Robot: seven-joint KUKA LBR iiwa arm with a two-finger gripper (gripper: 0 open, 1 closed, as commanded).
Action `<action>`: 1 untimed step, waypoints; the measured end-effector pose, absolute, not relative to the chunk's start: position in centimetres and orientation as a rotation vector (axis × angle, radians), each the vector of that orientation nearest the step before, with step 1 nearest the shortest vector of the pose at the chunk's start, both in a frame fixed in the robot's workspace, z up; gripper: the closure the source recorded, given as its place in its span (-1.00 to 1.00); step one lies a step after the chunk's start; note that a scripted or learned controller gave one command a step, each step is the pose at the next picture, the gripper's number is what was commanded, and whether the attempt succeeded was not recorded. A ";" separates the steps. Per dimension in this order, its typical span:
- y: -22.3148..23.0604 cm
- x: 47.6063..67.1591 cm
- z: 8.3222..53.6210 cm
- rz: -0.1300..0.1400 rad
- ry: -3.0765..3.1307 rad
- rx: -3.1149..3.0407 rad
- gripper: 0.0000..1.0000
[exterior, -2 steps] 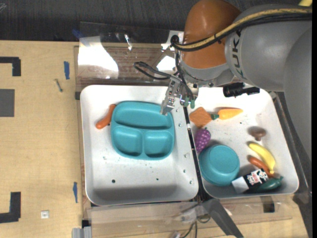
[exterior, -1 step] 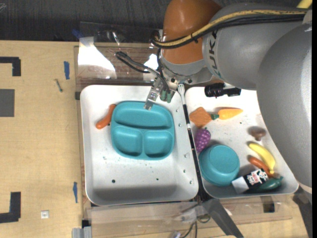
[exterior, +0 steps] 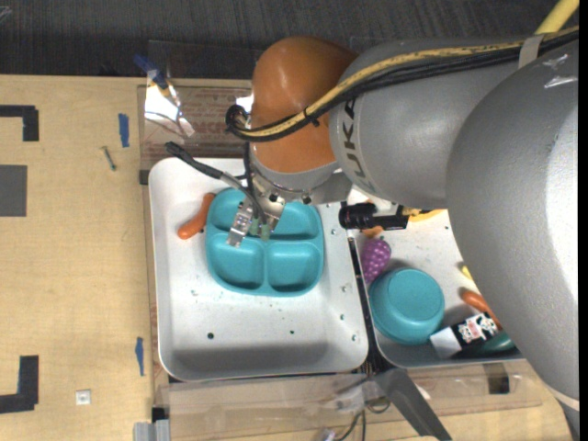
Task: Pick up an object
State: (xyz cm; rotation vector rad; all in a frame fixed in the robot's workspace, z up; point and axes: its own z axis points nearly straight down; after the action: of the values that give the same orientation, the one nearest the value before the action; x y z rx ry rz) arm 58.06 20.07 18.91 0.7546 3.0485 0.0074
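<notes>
From where I stand, the gripper [exterior: 250, 223] hangs low over the teal divided tray [exterior: 266, 255] in the left bin [exterior: 184, 338], just above the tray's upper left compartment. Its two fingers look parted a little and I see nothing between them, so I judge it released. The tray lies right under it, with its long side running left to right. An orange carrot [exterior: 195, 221] lies just beside the tray's left edge, slanted, to the left of the gripper. I think the near rim of the tray is the closest thing to take. The teal bowl [exterior: 405, 303] and purple grapes [exterior: 375, 257] sit apart in the right bin [exterior: 441, 356]
</notes>
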 end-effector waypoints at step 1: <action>11.1 58.3 29.4 0.005 3.099 0.425 1.00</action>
State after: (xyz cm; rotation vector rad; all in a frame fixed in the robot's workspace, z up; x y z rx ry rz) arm 58.33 11.15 29.41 0.4255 3.0989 0.0052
